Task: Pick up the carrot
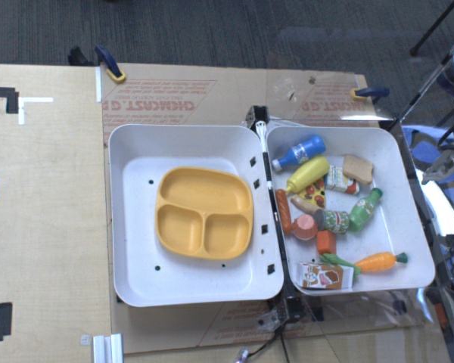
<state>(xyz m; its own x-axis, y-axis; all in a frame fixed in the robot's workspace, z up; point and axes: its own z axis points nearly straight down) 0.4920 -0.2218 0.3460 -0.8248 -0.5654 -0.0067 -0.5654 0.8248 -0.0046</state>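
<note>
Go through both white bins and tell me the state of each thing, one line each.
Orange toy carrot with green top: lying flat, right bin's near side, not gripped.
Blue plastic bottle: on its side.
Yellow plastic bottle: on its side.
Green plastic bottle: lying tilted.
Small white and brown carton: lying flat beside the carrot's leaves.
Yellow three-compartment plate: right way up, left bin.

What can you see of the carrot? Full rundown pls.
The carrot is a toy, glossy orange like plastic, with a green leafy top pointing left toward the milk carton and a small dark-green tip at its right end. It lies flat, nearly horizontal, near the front edge of the right bin. Its green top meets the carton.
</note>
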